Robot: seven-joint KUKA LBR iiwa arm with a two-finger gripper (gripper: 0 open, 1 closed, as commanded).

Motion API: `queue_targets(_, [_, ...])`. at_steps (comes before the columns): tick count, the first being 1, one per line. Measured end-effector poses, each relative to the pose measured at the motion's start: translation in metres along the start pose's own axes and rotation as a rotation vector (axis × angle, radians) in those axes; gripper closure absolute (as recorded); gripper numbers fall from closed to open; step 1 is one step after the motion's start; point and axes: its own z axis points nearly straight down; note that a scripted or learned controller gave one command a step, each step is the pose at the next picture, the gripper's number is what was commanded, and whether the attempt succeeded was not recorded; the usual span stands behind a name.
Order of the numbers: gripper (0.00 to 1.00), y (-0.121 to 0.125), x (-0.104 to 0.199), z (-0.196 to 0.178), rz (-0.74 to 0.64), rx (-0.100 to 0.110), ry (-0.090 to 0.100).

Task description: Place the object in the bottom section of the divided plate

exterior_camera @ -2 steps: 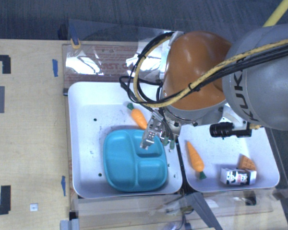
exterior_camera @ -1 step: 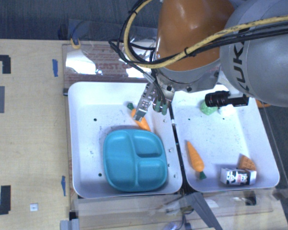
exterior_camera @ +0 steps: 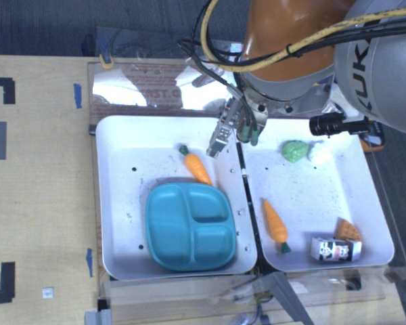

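Big orange-and-grey arm fills top right; hand (exterior_camera: pixel 231 133) hangs over the seam between the two bins, nothing gripped.

Fingers look narrow and tilted toward the left bin (exterior_camera: pixel 115 181), but exact gap is hard to tell. Likely target is the carrot (exterior_camera: pixel 197 167) in the left bin: it lies just down-left of the hand, close by, its long axis diagonal, green stem up-left, tip down-right touching the top rim of the blue divided plate (exterior_camera: pixel 164 230). Carrot looks orange, smooth, tapered, toy-like. Plate's bottom section is the wide one nearest the bin's front wall, so the carry would be short. A second carrot (exterior_camera: pixel 275 223) sits in the right bin (exterior_camera: pixel 372 181).
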Motion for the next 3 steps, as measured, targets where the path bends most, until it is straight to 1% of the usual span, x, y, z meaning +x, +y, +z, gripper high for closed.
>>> queue_targets(1, [1.0,0.035,0.072,0.22,0.094,0.013,0.013])
queue_targets(2, [1.0,0.022,-0.006,0.136,0.571,0.003,0.002])
queue_targets(3, [1.0,0.039,0.036,0.189,0.632,0.011,0.008])
